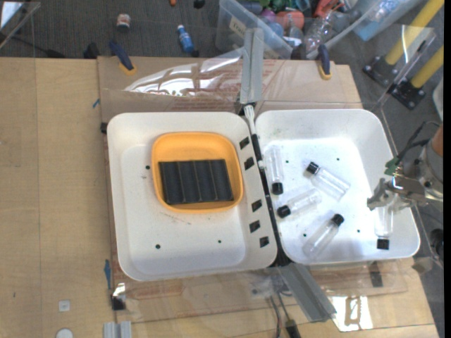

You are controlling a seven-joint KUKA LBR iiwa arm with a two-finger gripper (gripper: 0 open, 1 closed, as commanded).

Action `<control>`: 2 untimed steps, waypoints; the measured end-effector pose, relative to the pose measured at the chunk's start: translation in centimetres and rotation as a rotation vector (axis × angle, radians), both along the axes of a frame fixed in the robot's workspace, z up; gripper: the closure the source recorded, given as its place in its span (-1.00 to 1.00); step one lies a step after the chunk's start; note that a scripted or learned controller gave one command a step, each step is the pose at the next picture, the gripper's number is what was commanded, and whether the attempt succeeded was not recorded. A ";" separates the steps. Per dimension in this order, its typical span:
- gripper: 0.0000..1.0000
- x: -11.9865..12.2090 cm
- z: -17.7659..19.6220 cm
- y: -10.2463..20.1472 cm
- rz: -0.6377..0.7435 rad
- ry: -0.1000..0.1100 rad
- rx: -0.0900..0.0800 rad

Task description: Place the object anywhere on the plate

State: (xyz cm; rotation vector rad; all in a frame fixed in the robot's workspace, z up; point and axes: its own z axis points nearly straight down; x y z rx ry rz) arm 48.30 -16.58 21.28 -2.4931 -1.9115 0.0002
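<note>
An orange plate [163,153] lies in the left bin [134,224] and carries a black ridged insert [196,182]. Several clear vials with black caps lie loose in the right bin [317,129]: one by the divider [273,167], one toward the middle [328,181], one below it [301,203], one lower down [323,234]. Another vial [382,225] lies at the bin's right wall, cap toward the front. My gripper [389,194] hangs at the right wall, just above that vial. Nothing shows between its metal tips.
A row of black clips [254,189] runs along the divider between the bins. A clear tub of coloured toys [303,5] stands behind the bench. Cables and a green connector [392,164] sit by the gripper.
</note>
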 end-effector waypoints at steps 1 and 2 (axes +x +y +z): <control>1.00 6.8 3.3 -0.8 0.183 -0.003 -0.002; 1.00 12.0 3.1 -1.0 0.492 -0.005 -0.004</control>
